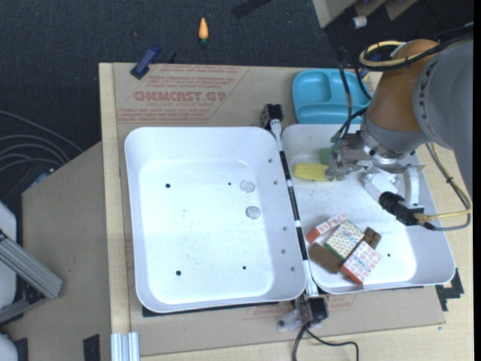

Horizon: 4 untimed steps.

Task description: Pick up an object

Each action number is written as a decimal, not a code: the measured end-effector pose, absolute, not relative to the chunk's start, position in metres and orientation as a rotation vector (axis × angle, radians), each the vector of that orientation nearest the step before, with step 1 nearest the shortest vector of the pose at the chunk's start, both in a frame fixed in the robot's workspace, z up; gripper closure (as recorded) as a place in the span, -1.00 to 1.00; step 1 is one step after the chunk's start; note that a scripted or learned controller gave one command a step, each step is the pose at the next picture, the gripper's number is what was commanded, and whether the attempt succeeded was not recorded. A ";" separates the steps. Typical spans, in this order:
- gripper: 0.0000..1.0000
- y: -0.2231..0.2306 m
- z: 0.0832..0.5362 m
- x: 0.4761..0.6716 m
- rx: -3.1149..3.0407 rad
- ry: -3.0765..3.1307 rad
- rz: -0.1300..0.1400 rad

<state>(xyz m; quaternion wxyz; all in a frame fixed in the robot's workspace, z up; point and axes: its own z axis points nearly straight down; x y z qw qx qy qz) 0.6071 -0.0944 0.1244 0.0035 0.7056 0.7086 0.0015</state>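
Gripper [340,162] first: mine hangs low over the far part of the right bin [409,265], at the end of my wrist, and from this slant I cannot tell whether it is spread or pressed together, nor whether anything sits in it. Starting at the left, the left bin [143,145] carries little beyond two small pale round marks [249,187] near its right side, too small for me to say what they are. Past the rim where the two bins meet, the yellow object [308,173] lies flat on the right bin's floor, just beside my gripper on its left. Its long axis runs roughly left to right, so one end points toward me. A small green object [325,156] sits close behind it, touching or nearly so. I judge the yellow piece to be the likeliest pick, and the move turns on that short leftward offset: I would need to shift left and straddle it across its narrow width. Nearer the front of the same bin, well apart from my gripper, a cluster of small boxes [346,248] lies jumbled together. Behind the bin stands a blue tray [319,96].
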 end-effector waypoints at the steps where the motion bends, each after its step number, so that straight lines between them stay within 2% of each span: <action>1: -1.00 -0.094 0.124 0.607 2.212 2.221 0.004; 2: -1.00 -0.099 0.093 0.661 2.247 2.226 -0.018; 3: 1.00 -0.103 0.101 0.658 2.252 2.229 -0.042; 4: -1.00 -0.101 0.102 0.660 2.250 2.227 -0.033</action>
